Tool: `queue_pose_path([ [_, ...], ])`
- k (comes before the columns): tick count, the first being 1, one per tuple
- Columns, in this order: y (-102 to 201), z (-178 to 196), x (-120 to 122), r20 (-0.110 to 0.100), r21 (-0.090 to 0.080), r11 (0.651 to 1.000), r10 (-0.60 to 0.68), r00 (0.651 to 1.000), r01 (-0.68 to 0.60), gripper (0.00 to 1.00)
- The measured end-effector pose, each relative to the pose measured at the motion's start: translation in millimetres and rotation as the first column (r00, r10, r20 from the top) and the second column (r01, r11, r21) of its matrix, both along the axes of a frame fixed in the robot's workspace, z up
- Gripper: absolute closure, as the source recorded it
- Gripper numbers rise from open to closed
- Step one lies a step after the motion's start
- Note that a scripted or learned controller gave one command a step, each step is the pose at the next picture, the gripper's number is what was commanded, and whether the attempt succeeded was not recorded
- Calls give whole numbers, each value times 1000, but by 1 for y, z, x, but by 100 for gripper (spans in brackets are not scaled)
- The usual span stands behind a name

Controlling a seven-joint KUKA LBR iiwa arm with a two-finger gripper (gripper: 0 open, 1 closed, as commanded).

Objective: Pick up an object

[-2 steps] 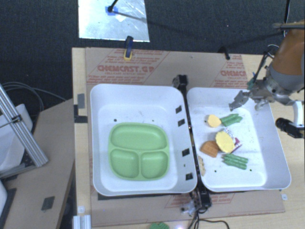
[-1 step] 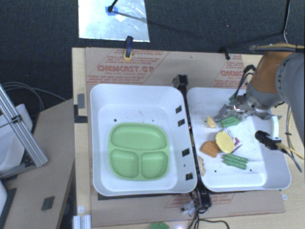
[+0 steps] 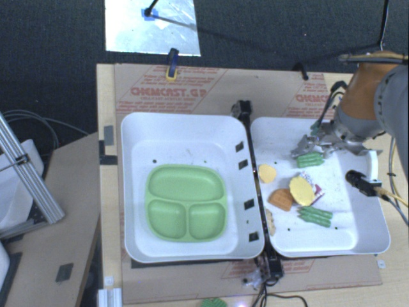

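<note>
Nearest the camera, the front edge of the worktop [image 3: 192, 277] is showing under the two white bins, with a cardboard sheet lying beneath them. In the left bin [image 3: 134, 133] a pale green divided plate [image 3: 186, 202] is sitting flat, its three compartments facing up. In the right bin [image 3: 370, 235], closest to the front, a green bean pod [image 3: 315, 217] is lying across the floor, and just behind it a yellow round piece [image 3: 301, 191] is resting partly on a small printed packet [image 3: 314, 187], with an orange-brown piece [image 3: 281, 199] touching its left side. A beige scrap [image 3: 270, 222] is lying against the bin's left wall, and a small yellow lump [image 3: 267, 173] is sitting a little farther back near that same wall. Farther still, a second green pod [image 3: 310, 160] is lying in the rear half of the bin, and the hand [image 3: 308, 149] is hanging right over it, metal fingers pointing down and to the left, touching or nearly touching the pod; I cannot tell how wide the fingers are standing or whether they are gripping it. Behind that, the grey arm [image 3: 383, 107] with its orange band is reaching in from the right.
</note>
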State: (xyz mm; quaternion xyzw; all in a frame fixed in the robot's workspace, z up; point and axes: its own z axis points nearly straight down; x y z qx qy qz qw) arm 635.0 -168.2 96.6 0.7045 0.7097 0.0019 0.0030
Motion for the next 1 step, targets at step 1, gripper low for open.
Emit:
queue_pose_path([
  [1,73,68,2,0,3,1000,3,1000,-3,100],
])
